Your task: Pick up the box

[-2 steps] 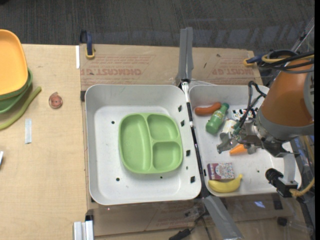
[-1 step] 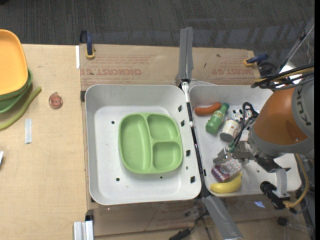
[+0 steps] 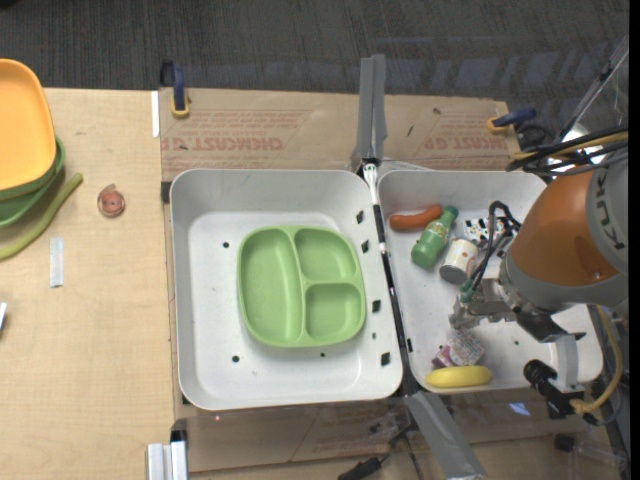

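A small box [image 3: 463, 349] with a pink and white print lies in the right bin [image 3: 560, 183], near its front left. The arm's orange band [image 3: 560, 233] hangs over the bin's right half. My gripper [image 3: 466, 310] reaches down to the left from the wrist and sits just behind the box, close to it or touching it. Nothing is seen lifted off the bin floor.
A yellow banana-shaped toy [image 3: 459, 375] lies right in front of the box. Behind the gripper are a white cup [image 3: 459, 258], a green bottle [image 3: 433, 238] and an orange sausage [image 3: 414, 217]. The left bin [image 3: 200, 298] holds a green divided plate [image 3: 301, 286].
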You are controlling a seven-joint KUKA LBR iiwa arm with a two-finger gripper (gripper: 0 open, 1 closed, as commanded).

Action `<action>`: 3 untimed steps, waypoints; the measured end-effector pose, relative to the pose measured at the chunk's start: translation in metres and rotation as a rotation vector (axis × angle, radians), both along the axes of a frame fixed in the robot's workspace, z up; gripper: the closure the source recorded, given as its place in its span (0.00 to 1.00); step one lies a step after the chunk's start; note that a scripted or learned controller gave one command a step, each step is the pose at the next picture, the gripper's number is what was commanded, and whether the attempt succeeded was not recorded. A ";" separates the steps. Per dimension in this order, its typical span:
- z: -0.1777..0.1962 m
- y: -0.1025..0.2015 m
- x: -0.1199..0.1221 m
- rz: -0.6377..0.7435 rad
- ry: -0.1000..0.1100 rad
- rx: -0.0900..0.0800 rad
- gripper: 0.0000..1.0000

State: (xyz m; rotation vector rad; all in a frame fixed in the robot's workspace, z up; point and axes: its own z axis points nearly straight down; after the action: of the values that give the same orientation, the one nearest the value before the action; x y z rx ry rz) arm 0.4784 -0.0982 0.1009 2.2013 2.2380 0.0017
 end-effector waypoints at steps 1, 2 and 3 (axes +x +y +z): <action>0.000 0.000 -0.001 0.001 0.003 0.001 0.00; -0.010 -0.001 -0.002 0.192 0.006 0.001 0.00; -0.010 -0.002 0.011 0.148 0.004 0.001 0.00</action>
State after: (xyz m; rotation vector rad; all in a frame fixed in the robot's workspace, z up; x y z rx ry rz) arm 0.4891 -0.1003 0.0910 2.0325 2.3967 -0.0017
